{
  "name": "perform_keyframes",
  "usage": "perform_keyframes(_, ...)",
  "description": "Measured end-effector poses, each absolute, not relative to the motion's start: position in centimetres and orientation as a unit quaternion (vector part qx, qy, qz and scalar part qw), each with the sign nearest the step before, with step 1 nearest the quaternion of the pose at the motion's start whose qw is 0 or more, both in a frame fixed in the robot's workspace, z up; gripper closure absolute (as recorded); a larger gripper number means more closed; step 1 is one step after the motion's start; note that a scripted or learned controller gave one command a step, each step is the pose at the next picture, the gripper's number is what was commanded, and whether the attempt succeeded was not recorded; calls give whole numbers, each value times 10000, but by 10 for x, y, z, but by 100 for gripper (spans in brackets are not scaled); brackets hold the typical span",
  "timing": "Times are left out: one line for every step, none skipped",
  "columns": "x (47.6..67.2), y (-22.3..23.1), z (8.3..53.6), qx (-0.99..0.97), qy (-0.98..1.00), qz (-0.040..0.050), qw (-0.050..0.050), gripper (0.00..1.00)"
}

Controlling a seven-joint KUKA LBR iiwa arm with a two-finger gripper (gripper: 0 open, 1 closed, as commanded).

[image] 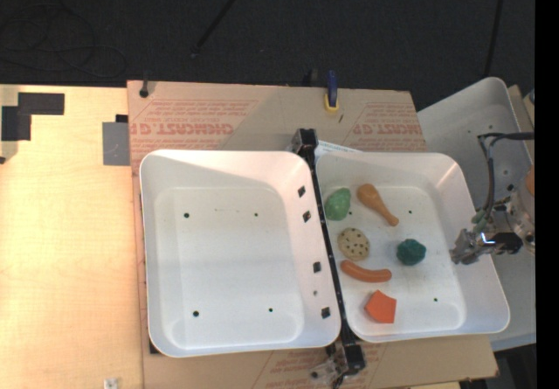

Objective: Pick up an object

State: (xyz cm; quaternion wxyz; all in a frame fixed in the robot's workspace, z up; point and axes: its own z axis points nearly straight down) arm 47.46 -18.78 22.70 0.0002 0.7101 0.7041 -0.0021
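1. Red printed writing runs across the brown cardboard sheet [262,121] under the bins, seen upside down in two places behind them and again in part at the front edge; the letters are too small and reversed to read with any certainty.
2. Two shallow white bins sit side by side on the desk [61,247]: the left bin [162,195] and the right bin [454,177], joined along a black clipped seam.
3. Five objects lie in the right bin, one of each kind.
4. A light green lump [338,202] sits near the seam at the back.
5. A tan drumstick-shaped piece [376,203] lies just beside it, angled toward the right.
6. A round speckled cookie [354,244] rests in front of the green lump.
7. A dark green lump [410,251] sits to the right of the cookie, apart from it.
8. An orange-red sausage [366,272] lies just in front of the cookie.
9. An orange block [381,307] sits nearest the front, on its own.
10. The gripper [479,244] is at the right bin's right rim, well apart from all five objects; I cannot tell whether the jaws are apart or together.
11. One blue and yellow clamp [332,90] stands at the cardboard's back edge.
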Motion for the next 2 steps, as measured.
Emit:
perform_keyframes(476, -116, 231, 7054, 7088, -4, -27, 100)
perform_keyframes(476, -59, 279, 7057, 7085, 1, -6, 100)
